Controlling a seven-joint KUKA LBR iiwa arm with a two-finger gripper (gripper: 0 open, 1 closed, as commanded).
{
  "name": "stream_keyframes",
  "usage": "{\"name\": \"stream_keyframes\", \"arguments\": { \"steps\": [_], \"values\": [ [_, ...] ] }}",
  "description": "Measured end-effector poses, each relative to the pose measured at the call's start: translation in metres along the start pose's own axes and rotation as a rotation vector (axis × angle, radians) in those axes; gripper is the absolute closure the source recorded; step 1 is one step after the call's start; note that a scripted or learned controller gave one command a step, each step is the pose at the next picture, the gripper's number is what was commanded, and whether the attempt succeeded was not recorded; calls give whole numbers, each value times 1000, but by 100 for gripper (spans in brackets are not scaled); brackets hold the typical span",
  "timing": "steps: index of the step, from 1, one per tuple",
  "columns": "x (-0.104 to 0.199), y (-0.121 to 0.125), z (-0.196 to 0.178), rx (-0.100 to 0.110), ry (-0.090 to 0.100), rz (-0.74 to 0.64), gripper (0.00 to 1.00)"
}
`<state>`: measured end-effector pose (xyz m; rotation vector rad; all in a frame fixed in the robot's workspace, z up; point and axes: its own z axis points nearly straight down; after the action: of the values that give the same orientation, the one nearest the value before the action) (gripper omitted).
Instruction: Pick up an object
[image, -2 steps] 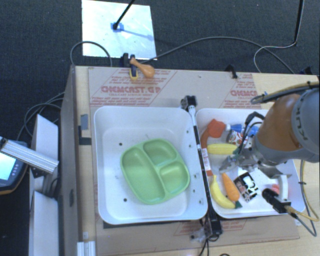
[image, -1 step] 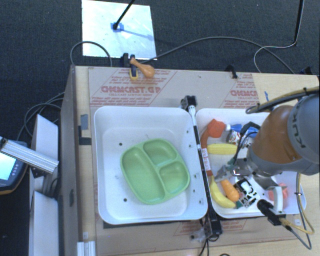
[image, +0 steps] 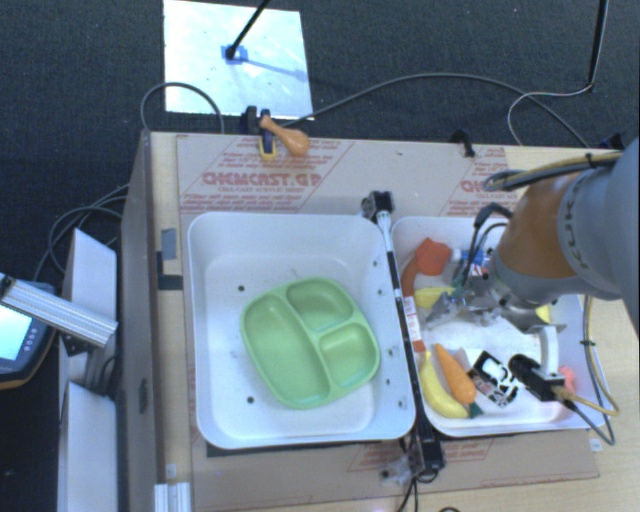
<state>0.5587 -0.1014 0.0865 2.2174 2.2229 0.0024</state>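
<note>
Gripper (image: 452, 300) sits low in the right bin (image: 500, 425), near its left wall, beside a yellow piece (image: 428, 296) and an orange-red piece (image: 432, 256). Whether it grips anything cannot be told. Carrot (image: 456, 373) and banana (image: 438, 388) lie by the front-left corner. The green divided plate (image: 310, 340) fills the left bin (image: 220, 250).

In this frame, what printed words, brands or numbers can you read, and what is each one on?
"CHEMCAST GP": red print, upper left of the brown protective sheet on the bench.
Same red print repeated at the sheet's upper right: cut off and partly hidden, not readable.
Smaller red lines around the logos: too blurred to read.
</note>
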Motion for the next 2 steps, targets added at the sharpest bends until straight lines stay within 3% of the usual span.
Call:
{"name": "stream_keyframes", "arguments": {
  "steps": [1,2],
  "values": [
    [4,75,4,19,3,4,0],
    [4,77,-7,11,1,-2,100]
  ]
}}
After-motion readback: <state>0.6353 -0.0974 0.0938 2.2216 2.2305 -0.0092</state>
